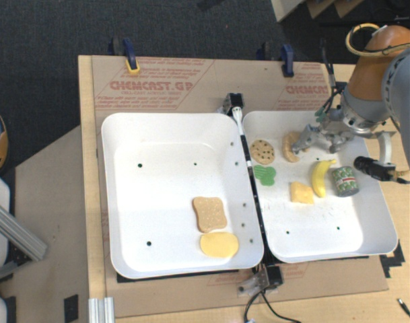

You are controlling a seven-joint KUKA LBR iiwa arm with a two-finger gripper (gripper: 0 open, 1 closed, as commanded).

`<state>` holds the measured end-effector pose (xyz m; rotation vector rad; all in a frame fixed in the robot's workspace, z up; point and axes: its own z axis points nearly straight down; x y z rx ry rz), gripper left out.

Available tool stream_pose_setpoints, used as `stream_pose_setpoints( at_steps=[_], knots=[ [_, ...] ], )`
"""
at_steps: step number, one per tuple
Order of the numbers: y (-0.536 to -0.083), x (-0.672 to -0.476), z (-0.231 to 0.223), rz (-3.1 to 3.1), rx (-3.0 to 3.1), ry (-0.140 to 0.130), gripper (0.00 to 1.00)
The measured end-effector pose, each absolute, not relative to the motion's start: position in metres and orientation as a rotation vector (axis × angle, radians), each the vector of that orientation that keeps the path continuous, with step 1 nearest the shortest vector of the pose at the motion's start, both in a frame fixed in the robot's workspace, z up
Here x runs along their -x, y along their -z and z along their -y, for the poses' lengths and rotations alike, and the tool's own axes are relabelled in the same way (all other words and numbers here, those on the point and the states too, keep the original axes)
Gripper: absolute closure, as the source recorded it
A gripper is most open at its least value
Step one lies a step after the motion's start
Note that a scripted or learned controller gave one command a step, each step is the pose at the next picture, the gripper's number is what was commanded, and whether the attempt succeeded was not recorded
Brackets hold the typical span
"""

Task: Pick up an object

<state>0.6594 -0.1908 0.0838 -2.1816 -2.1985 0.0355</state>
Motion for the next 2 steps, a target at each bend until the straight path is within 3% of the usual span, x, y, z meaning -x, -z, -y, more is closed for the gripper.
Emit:
stream_pose_setpoints(
  at_steps=[2],
  knots=[
    [-0.0837, -0.6594, 0.1933, 2.199, 2.182, -0.035, 0.0]
  ],
)
